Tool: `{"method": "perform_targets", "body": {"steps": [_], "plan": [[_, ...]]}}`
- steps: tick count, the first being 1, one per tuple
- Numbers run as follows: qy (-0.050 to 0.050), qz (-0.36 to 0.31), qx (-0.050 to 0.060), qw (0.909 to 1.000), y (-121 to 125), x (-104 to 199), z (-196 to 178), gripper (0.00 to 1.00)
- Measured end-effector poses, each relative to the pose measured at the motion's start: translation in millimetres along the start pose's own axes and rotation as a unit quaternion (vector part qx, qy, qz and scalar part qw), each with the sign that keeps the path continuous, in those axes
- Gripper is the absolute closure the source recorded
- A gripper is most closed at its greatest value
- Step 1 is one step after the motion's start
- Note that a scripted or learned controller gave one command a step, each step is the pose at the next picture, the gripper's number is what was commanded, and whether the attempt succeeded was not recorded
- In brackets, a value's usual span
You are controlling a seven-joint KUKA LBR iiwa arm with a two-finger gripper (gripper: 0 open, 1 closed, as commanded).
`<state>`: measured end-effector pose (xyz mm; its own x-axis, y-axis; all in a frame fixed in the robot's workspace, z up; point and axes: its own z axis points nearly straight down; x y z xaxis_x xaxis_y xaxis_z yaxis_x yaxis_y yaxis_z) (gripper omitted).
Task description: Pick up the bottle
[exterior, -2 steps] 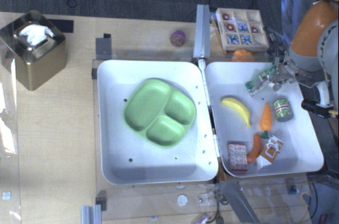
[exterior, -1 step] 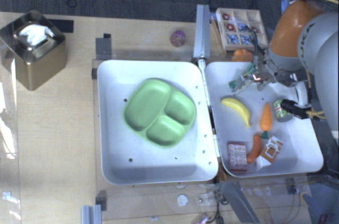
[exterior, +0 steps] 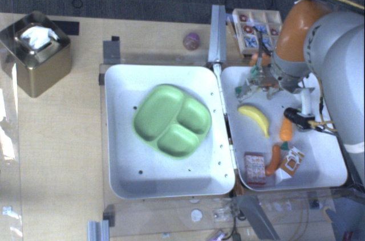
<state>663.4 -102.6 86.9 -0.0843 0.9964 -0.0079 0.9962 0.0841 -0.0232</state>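
**Position.** The gripper (exterior: 264, 81) hangs low over the far part of the right bin (exterior: 319, 178), close to its far wall. The grey arm (exterior: 336, 63) covers that bin's right side. Whether the gripper is open or closed, and whether it has hold of anything, cannot be told from this angle.

**Task item.** A clear, glinting object, judged to be the bottle (exterior: 248, 88), lies in the far left part of the right bin. It is just beside the gripper, on its left. Contact between the two cannot be confirmed.

**Step in hand.** Judged to be the approach and grasp.
- Centre the gripper over the bottle's body, not its end, and close across the narrow width.
- Clear plastic is likely slick and light, so lift straight and slowly.

**Edges and room.**
- The bottle sits near the bin's far wall and the divider by the left bin (exterior: 117, 137). Little room is left on those sides.
- The banana (exterior: 255, 118) lies near, on the camera side. It could be nudged by a wide sweep.
- The orange pieces (exterior: 286, 130), the packet (exterior: 255, 166) and the small carton (exterior: 292, 161) lie well apart from the bottle.
- Open room is overhead. The left bin holds a green plate (exterior: 172, 120).
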Motion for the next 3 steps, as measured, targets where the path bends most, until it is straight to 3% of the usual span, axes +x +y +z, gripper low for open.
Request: {"method": "perform_targets", "body": {"steps": [1, 2, 3], "plan": [[0.003, 0.052, -0.017, 0.9985, 1, -38, -139, 0.0], [0.005, 0.148, -0.015, 0.9888, -25, -60, -166, 0.0], [0.006, 0.137, -0.013, 0.9904, -18, -28, -92, 0.0]]}}
